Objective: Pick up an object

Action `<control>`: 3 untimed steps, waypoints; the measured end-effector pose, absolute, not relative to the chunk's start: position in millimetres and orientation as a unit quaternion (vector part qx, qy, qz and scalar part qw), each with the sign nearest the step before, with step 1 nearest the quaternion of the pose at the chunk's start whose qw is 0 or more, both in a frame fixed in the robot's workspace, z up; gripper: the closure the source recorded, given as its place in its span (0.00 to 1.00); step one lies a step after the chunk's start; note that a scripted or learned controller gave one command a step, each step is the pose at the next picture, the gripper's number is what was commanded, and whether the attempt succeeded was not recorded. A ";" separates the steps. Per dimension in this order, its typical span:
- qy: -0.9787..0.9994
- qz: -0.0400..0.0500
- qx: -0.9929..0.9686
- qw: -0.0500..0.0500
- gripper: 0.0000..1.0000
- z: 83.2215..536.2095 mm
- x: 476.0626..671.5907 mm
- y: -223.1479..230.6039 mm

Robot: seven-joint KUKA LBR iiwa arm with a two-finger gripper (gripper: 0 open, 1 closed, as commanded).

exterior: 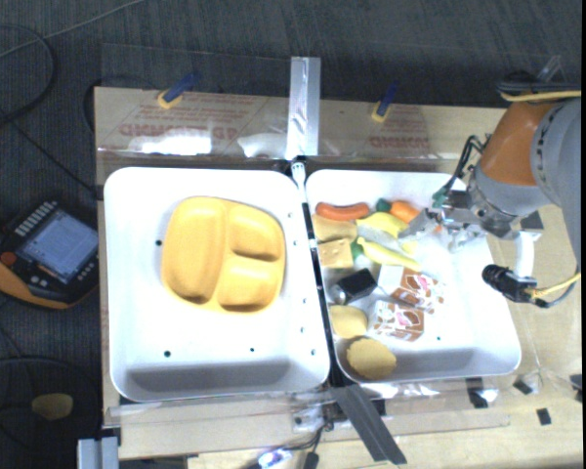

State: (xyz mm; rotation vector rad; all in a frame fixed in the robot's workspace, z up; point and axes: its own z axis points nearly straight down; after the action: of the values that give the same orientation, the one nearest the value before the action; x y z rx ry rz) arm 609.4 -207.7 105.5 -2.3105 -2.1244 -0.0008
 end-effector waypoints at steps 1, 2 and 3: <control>-0.713 0.001 -0.701 -0.003 0.00 88.1 653.5 -199.2; -0.713 0.001 -0.701 -0.003 0.00 88.1 653.5 -199.2; -0.714 0.002 -0.701 -0.005 1.00 99.7 654.5 -199.4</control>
State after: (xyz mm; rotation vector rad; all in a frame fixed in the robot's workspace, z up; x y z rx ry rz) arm 654.5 -199.4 99.7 -2.2084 -2.2491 0.0048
